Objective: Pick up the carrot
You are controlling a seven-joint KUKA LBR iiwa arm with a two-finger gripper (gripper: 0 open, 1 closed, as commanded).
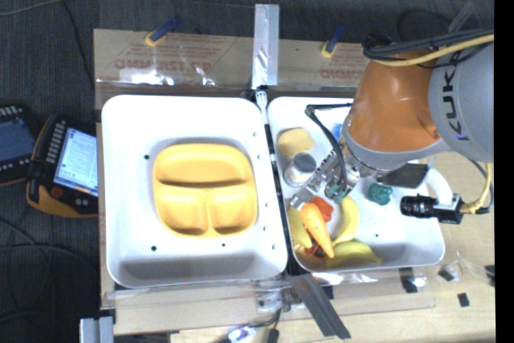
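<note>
Over the right bin | carrot lies among bananas, long side pointing up and down the picture | jaws hang just above its top end, near it | can't tell if jaws are apart or together

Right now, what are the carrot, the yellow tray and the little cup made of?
The carrot looks like smooth, matte orange plastic, probably a toy. The yellow tray seems moulded plastic with a soft sheen and rounded compartments. The little cup looks like shiny grey metal, though that's less certain.
</note>
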